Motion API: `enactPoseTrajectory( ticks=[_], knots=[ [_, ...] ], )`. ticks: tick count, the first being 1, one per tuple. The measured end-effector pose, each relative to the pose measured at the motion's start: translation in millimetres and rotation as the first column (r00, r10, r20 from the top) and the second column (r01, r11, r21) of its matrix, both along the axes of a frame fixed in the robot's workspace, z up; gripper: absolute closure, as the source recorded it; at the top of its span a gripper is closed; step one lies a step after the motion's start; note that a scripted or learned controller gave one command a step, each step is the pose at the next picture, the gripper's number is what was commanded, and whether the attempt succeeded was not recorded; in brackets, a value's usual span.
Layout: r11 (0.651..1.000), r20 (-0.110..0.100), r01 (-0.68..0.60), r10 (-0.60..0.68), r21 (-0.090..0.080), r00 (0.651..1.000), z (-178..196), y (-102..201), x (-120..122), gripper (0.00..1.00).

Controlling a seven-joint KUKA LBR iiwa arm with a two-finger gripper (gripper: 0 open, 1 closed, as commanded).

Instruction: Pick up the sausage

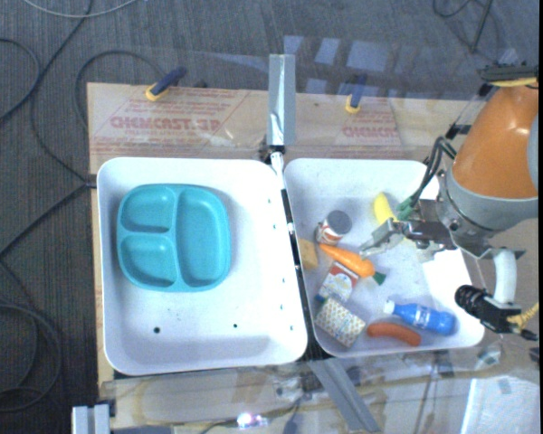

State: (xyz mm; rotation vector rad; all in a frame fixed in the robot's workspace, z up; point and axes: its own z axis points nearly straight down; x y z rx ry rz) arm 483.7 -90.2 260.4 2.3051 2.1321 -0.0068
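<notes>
Camera view, looking down at a slant on two shallow white bins set side by side. Landmark taken: the right bin (300, 208), all places given against it. To its left, touching along the shared rim, sits the left bin (199, 333), which carries a turquoise divided plate (175, 236) in its upper part, three compartments showing, nothing in them. Inside the right bin, the sausage (395, 333) lies flat near the lower rim, reddish-orange, long axis roughly level with that rim, free of any contact with the arm. Just above it, a blue bottle with a white cap (423, 316) lies on its side, near touching the sausage. At the bin's lower left corner lies a patterned packet (338, 321), with a small white-and-red carton (338, 286) just above it. A carrot (347, 259) lies slantwise near the bin's centre. Above the carrot, toward the upper middle, sits a small can (328, 234) beside a grey round disc (340, 221). A yellow banana-like item (382, 208) rests in the upper right part. The arm (495, 156), grey with its orange band, comes in over the bin's right rim. The gripper (387, 233) hangs over the bin's centre right, just beside the carrot's upper end, well apart from the sausage. Its fingers look slightly parted, nothing seen between them.
</notes>
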Motion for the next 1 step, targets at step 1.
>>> enactPoseTrajectory(
  ticks=[1],
  knots=[
    [0.998,-0.003,-0.067,0.067,0.005,0.998,-91.4,-19.5,-0.8,0.0]
  ],
)
